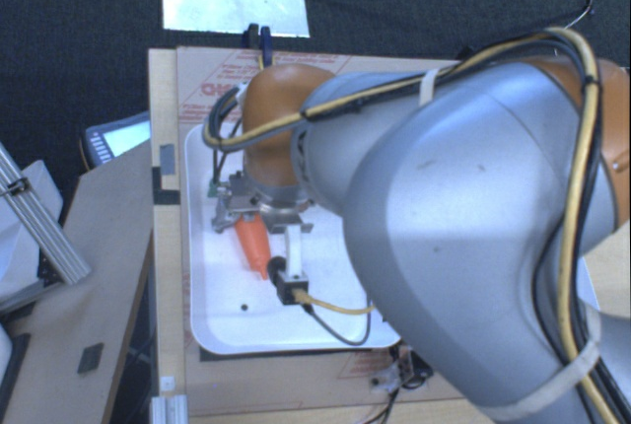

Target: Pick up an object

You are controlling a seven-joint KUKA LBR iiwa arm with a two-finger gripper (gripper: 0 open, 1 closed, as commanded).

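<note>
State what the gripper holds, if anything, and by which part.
Cannot be told. The gripper sits low in the bin beside an orange object, but the arm hides whether it grips it.

My arm (473, 215) comes in from the right, its grey bulk close under the camera. Orange band (271, 116) sits above my wrist, which points straight down. Gripper (264, 249) hangs low beneath it, cables looped along the arm's side.

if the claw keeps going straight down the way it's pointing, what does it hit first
Most likely the orange object lying on the white bin floor, right under the claw. Depth is hard to judge from this slanted view, so it may already be touching it.
</note>
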